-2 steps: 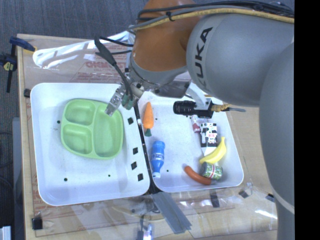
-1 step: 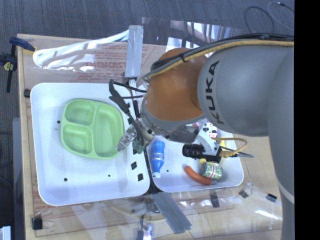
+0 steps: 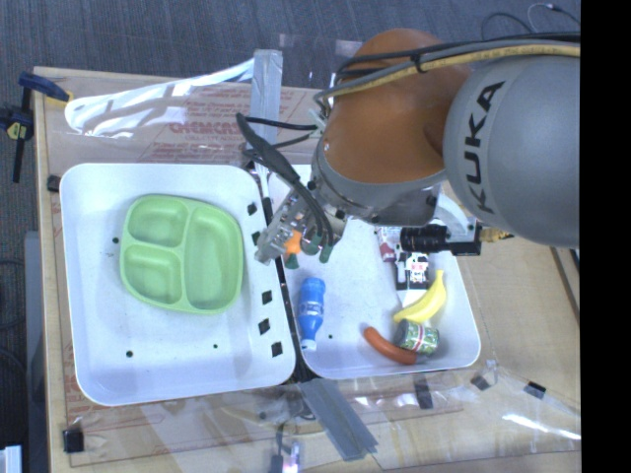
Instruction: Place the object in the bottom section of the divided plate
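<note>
Scanning from the left bin, I see the green divided plate lying a little toward that bin's upper left, its one long section along the plate's right side and two smaller ones on its left. Which of these counts as the bottom section I can only judge — probably the lower-left one, nearest the bin's front edge.

Next comes the wall where the two bins meet, and the gripper hangs just over it, at the upper left corner of the right bin. Something small and orange sits at its tip, but I cannot tell whether it is clamped on anything or spread.

The likely object — a blue bottle — lies just below the gripper along the right bin's left edge, long axis running roughly top to bottom. Further right, near the front right corner, sit a sausage, a can and a banana, close together. The plate's sections look bare, with room around them.
</note>
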Robot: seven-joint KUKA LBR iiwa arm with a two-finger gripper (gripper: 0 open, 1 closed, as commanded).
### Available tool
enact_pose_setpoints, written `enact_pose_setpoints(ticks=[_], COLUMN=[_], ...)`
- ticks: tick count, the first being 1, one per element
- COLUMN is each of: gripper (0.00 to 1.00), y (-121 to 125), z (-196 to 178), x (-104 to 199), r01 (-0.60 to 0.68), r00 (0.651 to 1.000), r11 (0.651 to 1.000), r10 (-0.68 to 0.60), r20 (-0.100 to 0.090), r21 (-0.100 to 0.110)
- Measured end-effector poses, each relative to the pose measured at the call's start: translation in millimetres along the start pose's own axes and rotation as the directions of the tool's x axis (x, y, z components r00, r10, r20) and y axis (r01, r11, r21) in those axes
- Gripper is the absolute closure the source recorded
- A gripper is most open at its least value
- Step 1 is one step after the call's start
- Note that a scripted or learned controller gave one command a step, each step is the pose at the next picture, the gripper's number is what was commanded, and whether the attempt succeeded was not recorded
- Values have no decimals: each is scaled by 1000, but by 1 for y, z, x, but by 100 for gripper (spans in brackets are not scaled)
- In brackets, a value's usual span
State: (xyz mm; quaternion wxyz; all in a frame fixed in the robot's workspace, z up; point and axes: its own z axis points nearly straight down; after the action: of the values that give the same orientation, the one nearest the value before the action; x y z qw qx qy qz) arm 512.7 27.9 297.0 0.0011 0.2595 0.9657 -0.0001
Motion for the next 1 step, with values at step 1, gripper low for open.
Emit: enact_pose_setpoints(ticks=[1], gripper=[100], y=[6], z=[106], x=[37], r01=[315], r00=[949], r11=[949], r10=[-315], r20=[-4], r21=[0])
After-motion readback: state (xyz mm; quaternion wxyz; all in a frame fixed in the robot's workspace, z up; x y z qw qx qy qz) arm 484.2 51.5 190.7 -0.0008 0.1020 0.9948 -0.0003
